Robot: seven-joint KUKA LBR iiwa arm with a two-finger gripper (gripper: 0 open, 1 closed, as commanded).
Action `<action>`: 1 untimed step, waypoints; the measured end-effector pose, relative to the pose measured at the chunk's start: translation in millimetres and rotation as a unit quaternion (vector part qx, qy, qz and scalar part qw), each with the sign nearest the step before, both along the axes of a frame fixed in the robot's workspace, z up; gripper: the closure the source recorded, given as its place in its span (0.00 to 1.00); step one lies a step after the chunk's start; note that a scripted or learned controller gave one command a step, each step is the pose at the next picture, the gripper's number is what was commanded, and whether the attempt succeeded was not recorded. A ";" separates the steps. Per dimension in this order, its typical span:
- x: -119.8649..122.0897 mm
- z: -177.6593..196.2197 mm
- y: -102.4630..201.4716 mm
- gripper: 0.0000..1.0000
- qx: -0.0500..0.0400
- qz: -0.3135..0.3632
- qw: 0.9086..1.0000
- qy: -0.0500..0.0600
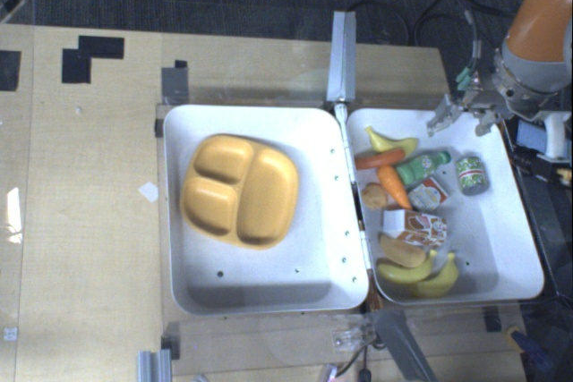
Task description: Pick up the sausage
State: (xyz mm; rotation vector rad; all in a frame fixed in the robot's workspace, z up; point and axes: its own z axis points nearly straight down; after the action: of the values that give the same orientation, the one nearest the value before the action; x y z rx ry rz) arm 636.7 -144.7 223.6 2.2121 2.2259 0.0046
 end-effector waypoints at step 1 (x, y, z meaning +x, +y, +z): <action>-7.4 -116.8 7.6 0.00 -0.001 0.148 0.989 0.000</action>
State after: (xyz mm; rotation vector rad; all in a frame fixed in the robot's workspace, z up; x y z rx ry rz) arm 629.3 -137.1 106.7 1.8595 2.5279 0.0035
